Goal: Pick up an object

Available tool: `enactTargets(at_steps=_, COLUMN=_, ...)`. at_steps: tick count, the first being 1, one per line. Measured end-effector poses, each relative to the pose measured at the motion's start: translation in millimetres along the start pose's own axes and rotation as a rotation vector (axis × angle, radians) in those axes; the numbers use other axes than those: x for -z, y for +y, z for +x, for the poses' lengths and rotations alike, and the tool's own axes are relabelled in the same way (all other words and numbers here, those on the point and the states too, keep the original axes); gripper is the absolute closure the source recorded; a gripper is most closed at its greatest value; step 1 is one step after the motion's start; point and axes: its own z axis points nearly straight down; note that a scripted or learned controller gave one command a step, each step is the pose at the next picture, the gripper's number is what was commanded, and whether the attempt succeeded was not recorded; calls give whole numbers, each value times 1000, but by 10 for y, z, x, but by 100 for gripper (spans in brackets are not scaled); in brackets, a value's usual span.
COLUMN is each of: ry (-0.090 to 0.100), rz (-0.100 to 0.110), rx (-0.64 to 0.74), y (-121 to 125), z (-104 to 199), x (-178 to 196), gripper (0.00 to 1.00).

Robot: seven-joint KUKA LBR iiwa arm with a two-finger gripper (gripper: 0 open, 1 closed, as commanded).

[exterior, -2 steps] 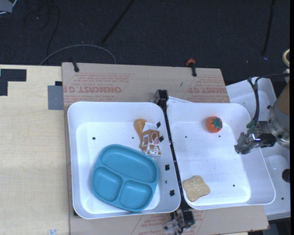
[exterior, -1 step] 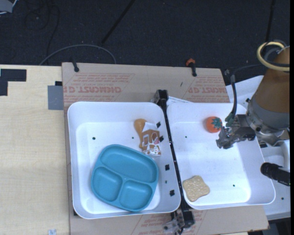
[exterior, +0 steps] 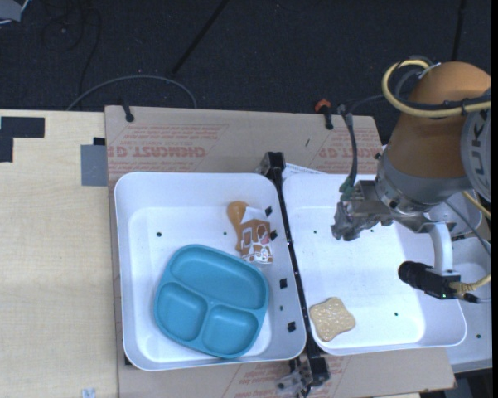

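Speckled flat toast (exterior: 331, 319), smooth blue compartment plate (exterior: 209, 300)

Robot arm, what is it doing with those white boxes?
The arm reaches in from the right, and its gripper hangs over the right bin. It is trying to pick something up but is not holding anything. A tan slice of toy bread lies in the near left corner of that bin, away from the gripper. In the left bin sit a blue tray with three sections and a small brown toy beside it.
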Motion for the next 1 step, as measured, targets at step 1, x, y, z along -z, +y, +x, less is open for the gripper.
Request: enactTargets(at_steps=1, ry=-2, rz=0, rx=-2, y=209, z=483, x=1, gripper=100)
